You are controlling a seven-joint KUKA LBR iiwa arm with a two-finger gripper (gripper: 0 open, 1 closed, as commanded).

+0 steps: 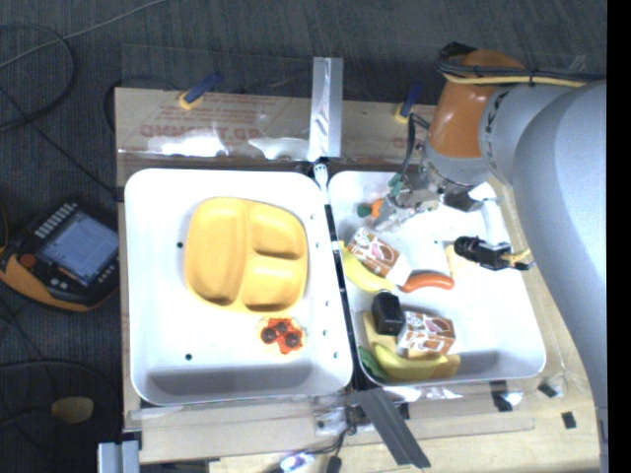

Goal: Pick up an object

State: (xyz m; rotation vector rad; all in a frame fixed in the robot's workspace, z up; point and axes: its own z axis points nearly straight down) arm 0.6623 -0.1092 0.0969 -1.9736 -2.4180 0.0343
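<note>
My gripper (398,205) hangs low over the far left part of the right bin (513,313). A small green and orange piece (370,207) lies just to its left, close to the tip. In front of it a printed carton (375,252) rests on a yellow banana (357,272). An orange-red sausage shape (427,282) lies in the middle of the bin. Near the front sit a black block (386,313), a second printed carton (426,335) and another yellow banana (409,366). Nothing shows as held.
The left bin (158,343) holds a yellow divided tray (245,252) and a small red and black cluster (283,334). A ridge (335,264) separates the two bins. The grey arm (562,166) covers the right bin's far right corner.
</note>
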